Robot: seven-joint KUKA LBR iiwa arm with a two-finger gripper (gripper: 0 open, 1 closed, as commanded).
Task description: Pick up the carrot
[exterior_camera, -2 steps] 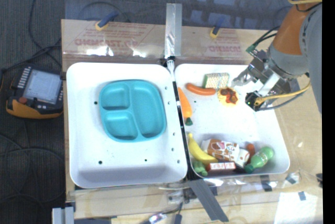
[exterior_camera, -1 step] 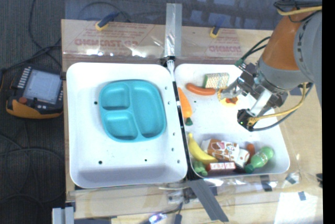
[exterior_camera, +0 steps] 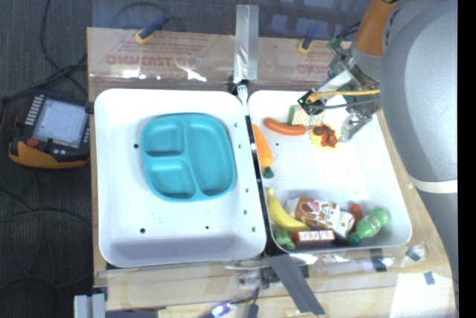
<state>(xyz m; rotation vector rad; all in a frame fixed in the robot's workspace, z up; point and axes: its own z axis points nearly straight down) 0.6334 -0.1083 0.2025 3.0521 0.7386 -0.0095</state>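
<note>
I see the carrot (exterior_camera: 262,148) lying against the left wall of the right bin (exterior_camera: 372,183), roughly halfway along that wall, its green end pointing toward the near edge. My gripper (exterior_camera: 332,118) hangs over the far part of the same bin, well apart from the carrot; I can't tell how its jaws stand, and nothing shows between them. Just beside the gripper lie a hot dog (exterior_camera: 285,127) and a small slice of pizza (exterior_camera: 324,135). Along the bin's near edge sit a banana (exterior_camera: 282,213), a brown carton (exterior_camera: 321,212) and a green bottle (exterior_camera: 370,226), crowded together. In the left bin (exterior_camera: 119,220) a teal divided plate (exterior_camera: 187,156) rests near the centre.
</note>
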